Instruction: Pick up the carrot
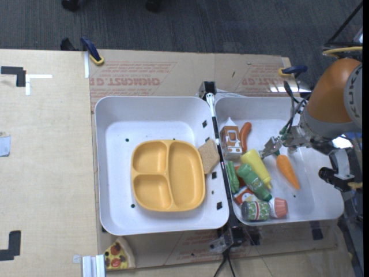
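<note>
The orange carrot (287,171) lies at a slant on the floor of the right bin (323,209), thick end up and to the left. My gripper (274,148) hangs just up and left of that thick end, between the carrot and a yellow toy (257,164). Its fingers stand open with nothing between them. The grey arm with its orange band (337,94) comes in from the right, over the bin's far right corner.
The right bin also holds a small milk carton (230,141), a red sausage (245,133), green toy vegetables (252,182), a can (256,210) and a pink cupcake (279,207). In the left bin (109,154) lie a yellow divided plate (169,175) and a slice of bread (209,156).
</note>
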Controlling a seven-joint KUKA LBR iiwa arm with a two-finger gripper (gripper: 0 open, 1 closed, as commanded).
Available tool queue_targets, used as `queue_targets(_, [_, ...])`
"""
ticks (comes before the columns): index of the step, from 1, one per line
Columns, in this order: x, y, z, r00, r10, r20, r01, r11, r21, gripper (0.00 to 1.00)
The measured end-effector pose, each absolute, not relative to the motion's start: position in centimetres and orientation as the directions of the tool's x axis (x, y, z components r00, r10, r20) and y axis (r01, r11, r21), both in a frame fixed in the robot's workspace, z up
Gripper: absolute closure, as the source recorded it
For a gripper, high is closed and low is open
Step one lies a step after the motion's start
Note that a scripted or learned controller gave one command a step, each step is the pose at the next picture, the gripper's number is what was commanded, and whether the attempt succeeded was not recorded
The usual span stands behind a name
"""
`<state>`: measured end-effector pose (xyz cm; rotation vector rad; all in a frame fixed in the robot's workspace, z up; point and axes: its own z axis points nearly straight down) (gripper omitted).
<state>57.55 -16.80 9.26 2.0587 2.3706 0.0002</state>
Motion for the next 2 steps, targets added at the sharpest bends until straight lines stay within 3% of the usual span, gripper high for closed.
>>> queue_targets(1, [57.6, -17.0, 10.2, -0.137, 0.991, -0.002, 0.991, 0.137, 0.003, 1.00])
queue_targets(2, [60.1, -12.2, 16.0, -0.200, 0.980, -0.002, 0.980, 0.200, 0.001, 1.00])
